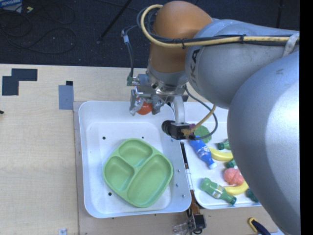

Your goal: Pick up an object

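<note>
Fingers point(145, 106) clasp orange object point(145, 108)

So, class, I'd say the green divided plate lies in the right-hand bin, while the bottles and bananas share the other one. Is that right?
Not quite. The camera view shows the green divided plate in the left bin. The bottles and bananas do share the other bin, on the right.

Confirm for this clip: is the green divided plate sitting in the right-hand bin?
No, the green divided plate lies in the left bin.
</note>
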Controlling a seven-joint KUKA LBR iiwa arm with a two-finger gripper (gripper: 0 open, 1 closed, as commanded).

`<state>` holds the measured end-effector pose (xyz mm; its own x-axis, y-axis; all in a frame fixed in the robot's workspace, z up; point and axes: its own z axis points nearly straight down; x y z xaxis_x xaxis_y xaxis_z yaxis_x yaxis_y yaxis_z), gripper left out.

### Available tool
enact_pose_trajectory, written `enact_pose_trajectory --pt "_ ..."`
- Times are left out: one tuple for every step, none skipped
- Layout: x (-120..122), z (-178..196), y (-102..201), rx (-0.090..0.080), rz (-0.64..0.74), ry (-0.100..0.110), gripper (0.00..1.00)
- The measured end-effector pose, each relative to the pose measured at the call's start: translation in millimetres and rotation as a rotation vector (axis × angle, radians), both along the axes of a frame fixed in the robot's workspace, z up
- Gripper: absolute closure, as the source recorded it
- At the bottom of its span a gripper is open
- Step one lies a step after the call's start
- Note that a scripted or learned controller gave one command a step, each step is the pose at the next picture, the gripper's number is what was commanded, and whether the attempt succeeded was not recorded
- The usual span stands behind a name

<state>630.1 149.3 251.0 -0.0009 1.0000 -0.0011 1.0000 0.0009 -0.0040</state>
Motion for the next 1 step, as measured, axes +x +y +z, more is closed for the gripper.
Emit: enact_pose_trajectory --pt "-1.9 3.0 -38.0 0.0 -0.001 0.001 1.0"
